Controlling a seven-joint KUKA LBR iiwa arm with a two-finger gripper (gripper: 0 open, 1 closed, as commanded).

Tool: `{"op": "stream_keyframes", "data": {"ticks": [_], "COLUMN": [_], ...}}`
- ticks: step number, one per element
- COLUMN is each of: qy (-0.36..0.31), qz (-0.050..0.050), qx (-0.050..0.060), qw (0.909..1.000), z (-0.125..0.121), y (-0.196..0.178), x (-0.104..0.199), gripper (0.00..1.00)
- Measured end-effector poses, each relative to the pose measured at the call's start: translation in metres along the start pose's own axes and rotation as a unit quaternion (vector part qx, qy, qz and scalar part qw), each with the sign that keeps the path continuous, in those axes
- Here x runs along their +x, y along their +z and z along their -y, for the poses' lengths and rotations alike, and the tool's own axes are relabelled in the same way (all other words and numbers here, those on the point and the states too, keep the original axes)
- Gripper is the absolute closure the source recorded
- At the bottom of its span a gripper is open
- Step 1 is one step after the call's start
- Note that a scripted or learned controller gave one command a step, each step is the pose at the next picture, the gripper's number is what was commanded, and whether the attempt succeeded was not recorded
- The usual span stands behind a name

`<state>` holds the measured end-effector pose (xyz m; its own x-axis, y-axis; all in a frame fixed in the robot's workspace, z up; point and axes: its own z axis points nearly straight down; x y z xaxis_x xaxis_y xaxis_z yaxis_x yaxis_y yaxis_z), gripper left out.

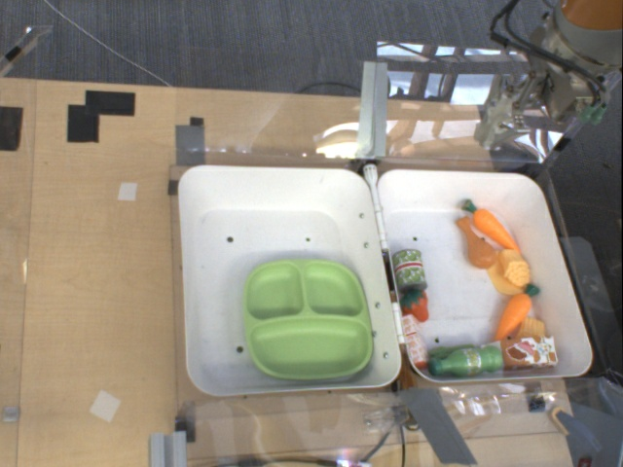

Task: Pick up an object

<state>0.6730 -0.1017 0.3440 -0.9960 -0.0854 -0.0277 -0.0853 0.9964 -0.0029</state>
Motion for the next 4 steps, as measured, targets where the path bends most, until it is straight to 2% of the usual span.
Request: {"op": "stream_keyframes", "data": {"ticks": [1, 2, 3, 4], "qy": [0.063, 0.036, 0.039, 0.038], "qz": [-0.004, -0.016, -0.003, 0.003], "qx": [0.001, -0.003, -0.002, -0.002], "qw": [0.998, 0.9992, 0.9992, 0.9993], "z": [0.008, -0.101, -0.096, -0.097], "y": [-0.091, 0.062, 0.04, 0.026], "x": [0.001, 0.014, 0.009, 0.007], "gripper": [1.0, 1.0, 1.0, 1.0]}}
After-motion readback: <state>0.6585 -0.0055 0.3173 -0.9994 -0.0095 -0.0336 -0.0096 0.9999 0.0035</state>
